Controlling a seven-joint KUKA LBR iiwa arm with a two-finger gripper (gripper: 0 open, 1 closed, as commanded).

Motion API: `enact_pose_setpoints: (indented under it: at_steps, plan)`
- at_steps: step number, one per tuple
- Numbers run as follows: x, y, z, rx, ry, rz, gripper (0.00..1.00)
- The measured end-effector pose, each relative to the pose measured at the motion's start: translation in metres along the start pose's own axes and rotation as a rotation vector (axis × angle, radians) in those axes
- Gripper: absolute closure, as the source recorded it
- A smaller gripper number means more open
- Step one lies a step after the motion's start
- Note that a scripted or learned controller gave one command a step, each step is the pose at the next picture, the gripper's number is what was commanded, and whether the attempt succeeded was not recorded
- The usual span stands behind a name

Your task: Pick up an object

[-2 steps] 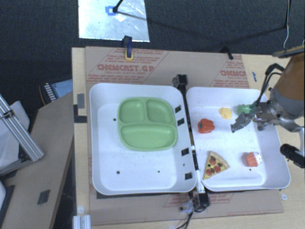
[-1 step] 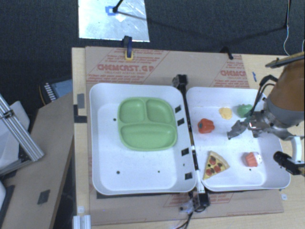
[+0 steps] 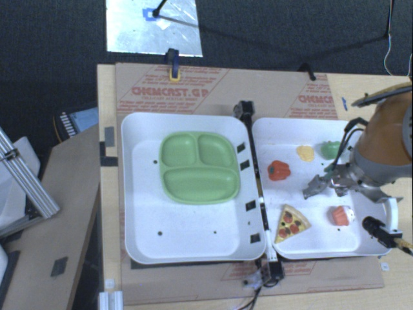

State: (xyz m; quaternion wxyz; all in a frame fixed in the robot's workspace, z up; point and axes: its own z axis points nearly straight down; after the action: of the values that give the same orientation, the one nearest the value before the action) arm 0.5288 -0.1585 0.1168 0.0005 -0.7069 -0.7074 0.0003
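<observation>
Gripper (image 3: 314, 188) btwn pepper (image 3: 279, 170), pizza (image 3: 292, 223)

Glossy green plastic tray (image 3: 199, 167) in smooth white plastic bin (image 3: 145, 237)

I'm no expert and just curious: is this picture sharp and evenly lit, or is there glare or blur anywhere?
In the camera view, light is soft and even, with faint shadows; the green plate and pizza slice look fairly crisp. The shiny sheet beyond the bench glares white. The gripper and the arm look slightly soft, and the whole image is a little grainy.
</observation>
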Motion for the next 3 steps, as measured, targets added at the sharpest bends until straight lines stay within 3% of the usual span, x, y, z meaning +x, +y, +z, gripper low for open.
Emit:
enact_pose_setpoints:
  at_steps: [1, 2, 3]
  plan:
    - [0.000, 0.001, 0.033, -0.001, 0.000, 0.000, 0.00]
    - [0.000, 0.001, 0.022, -0.004, -0.001, 0.000, 1.00]
    - [-0.005, -0.005, -0.027, -0.006, -0.002, 0.002, 1.00]
